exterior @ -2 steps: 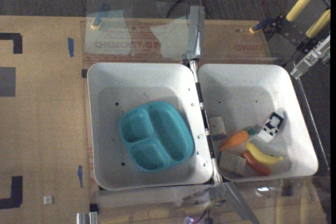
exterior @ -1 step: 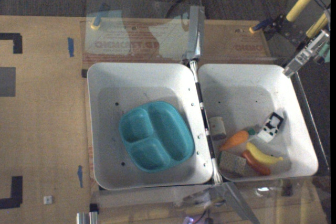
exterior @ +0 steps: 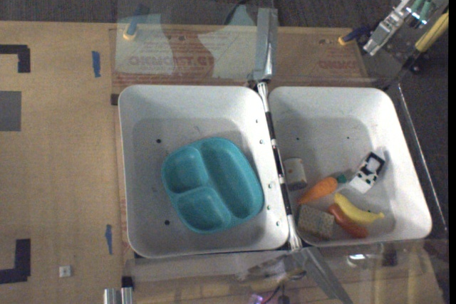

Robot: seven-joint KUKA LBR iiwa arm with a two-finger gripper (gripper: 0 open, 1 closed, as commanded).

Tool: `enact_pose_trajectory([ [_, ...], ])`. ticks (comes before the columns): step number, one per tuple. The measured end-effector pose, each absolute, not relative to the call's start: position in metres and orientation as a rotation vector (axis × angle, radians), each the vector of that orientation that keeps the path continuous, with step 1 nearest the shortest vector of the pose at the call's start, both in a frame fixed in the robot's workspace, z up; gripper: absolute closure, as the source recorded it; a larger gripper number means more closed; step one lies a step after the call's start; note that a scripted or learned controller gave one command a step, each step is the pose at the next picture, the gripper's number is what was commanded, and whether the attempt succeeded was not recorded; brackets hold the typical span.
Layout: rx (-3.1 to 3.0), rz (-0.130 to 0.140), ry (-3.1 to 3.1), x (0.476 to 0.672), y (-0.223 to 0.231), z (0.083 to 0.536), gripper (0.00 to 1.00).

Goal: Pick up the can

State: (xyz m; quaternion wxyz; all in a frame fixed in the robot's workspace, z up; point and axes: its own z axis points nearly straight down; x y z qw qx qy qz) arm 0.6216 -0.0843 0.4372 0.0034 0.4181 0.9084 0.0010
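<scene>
Nearest me, at the right bin's [exterior: 399,124] near edge, I see a tan block [exterior: 316,222], a banana [exterior: 356,209], something red [exterior: 349,226] and a carrot [exterior: 318,189]. Just beyond them, against the divider wall, lies the can [exterior: 294,171] on its side. My pincer [exterior: 388,25] hangs well apart from it, off past the bin's far right corner; I cannot tell its state. A teal divided plate [exterior: 211,184] sits in the left bin [exterior: 142,124].

Grey arm [exterior: 399,14] with coloured cables
</scene>
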Motion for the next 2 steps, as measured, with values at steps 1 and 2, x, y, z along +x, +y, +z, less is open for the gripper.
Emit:
enact_pose_trajectory([
  [1, 1.171, 0.002, 2.905, 0.656, -0.135, 0.437, 1.0],
  [2, 1.2, 0.0, 2.893, 0.643, -0.214, 0.438, 1.0],
])
